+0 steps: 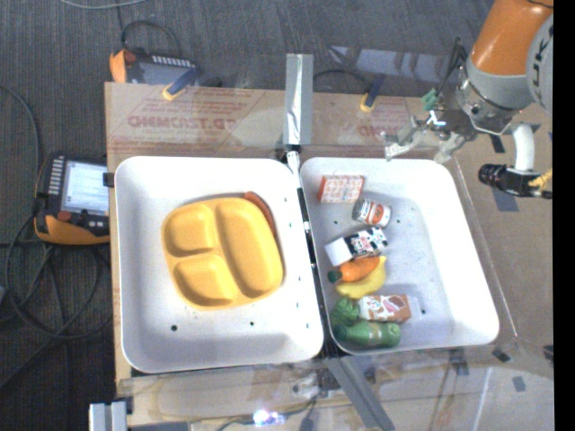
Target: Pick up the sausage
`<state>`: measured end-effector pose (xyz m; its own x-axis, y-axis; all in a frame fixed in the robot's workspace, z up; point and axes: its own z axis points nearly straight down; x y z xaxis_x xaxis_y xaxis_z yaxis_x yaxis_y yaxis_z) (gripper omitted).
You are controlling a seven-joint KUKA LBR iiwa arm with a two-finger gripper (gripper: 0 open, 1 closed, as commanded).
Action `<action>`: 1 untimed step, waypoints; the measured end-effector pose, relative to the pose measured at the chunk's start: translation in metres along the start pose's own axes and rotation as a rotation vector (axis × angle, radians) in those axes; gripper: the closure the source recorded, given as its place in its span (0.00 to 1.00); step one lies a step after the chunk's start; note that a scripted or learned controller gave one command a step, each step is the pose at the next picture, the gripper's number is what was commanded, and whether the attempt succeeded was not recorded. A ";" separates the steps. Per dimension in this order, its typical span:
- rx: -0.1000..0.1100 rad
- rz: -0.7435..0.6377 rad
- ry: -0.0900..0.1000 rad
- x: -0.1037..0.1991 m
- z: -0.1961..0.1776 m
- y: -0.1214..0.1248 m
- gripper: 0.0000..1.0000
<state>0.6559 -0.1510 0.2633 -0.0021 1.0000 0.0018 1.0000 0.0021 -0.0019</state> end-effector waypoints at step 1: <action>0.002 -0.129 -0.001 0.039 0.147 -0.023 0.00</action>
<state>0.6329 -0.1123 0.1163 -0.1304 0.9915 0.0012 0.9915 0.1304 -0.0034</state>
